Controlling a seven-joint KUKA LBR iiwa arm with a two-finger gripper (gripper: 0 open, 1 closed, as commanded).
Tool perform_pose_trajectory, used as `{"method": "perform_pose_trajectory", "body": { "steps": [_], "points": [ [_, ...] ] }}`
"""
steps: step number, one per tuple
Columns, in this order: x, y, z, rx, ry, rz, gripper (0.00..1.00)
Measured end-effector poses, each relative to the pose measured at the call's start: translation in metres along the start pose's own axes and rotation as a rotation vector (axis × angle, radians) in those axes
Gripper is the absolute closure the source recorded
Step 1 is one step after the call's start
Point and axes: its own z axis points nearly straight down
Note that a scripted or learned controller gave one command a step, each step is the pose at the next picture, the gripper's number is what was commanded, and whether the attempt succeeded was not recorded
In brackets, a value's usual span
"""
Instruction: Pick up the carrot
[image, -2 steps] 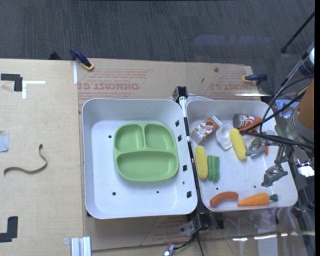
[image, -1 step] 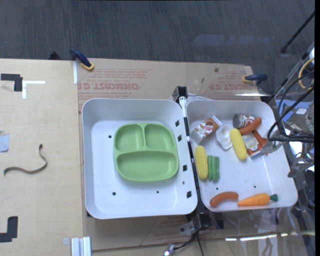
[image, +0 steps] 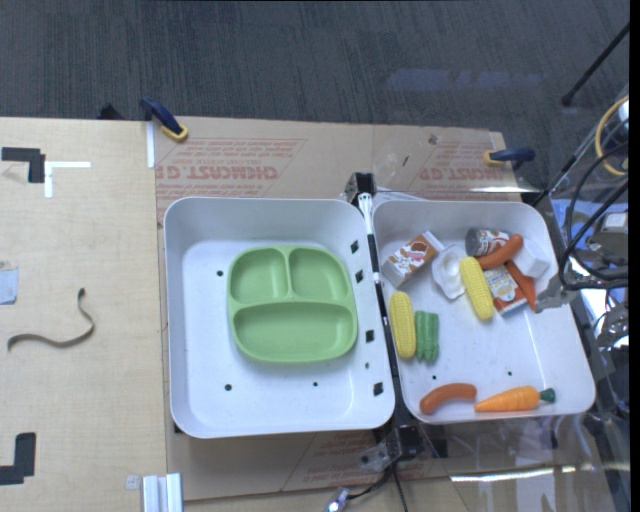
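Note:
The carrot (image: 510, 400), orange with a small green top pointing right, lies flat near the front right corner of the right bin (image: 570, 345). Just to its left lies an orange-red sausage (image: 448, 397), a small gap apart from it. A second, smaller orange piece (image: 522, 285) that looks like a carrot rests among the pile at the back right of the same bin.
The right bin also holds two corn cobs (image: 402, 324) (image: 478, 288), a green pod (image: 427, 336), a snack packet (image: 410, 257), a can (image: 480, 240) and another sausage (image: 500, 250). A green divided plate (image: 293, 303) sits in the left bin (image: 190, 330). Cables hang at the right edge.

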Motion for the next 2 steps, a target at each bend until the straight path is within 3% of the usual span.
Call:
{"method": "perform_pose_trajectory", "body": {
  "steps": [1, 2],
  "points": [
    [0.026, -0.007, 0.040, -0.005, 0.000, -0.375, 0.00],
    [0.028, -0.008, 0.097, -0.006, -0.002, -0.884, 0.00]
  ]
}}
